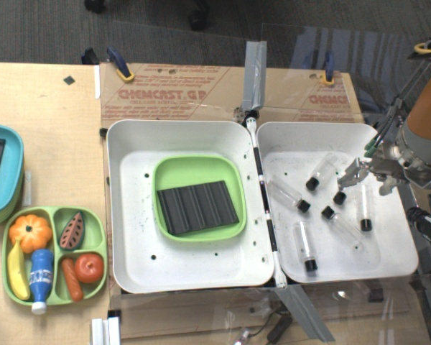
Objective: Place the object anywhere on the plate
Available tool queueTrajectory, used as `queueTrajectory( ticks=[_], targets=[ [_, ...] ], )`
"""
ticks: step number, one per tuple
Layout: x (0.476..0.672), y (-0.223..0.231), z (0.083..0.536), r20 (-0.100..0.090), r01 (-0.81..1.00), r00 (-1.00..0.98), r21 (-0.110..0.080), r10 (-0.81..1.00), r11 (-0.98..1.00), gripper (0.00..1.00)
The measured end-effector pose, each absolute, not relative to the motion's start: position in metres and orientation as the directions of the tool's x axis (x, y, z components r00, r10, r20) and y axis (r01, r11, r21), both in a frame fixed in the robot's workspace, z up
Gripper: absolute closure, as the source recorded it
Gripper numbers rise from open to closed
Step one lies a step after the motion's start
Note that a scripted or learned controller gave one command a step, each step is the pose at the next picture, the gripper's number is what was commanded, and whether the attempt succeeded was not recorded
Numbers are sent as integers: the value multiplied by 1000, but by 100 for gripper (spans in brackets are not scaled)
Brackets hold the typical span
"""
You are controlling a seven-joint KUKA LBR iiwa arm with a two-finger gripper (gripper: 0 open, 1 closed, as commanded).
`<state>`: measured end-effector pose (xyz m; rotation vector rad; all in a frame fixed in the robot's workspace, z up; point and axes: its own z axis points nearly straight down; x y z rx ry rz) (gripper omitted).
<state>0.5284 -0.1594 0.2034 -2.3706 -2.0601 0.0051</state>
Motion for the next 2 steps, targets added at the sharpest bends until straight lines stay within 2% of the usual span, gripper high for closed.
queueTrajectory(
  ticks=[1, 2],
  targets=[
    [484, -147, 253, -3, 892, 453, -2, 892, -453, 0],
    [478, -155, 376, -5, 733, 680, -1, 733, -680, 0]
  ],
)
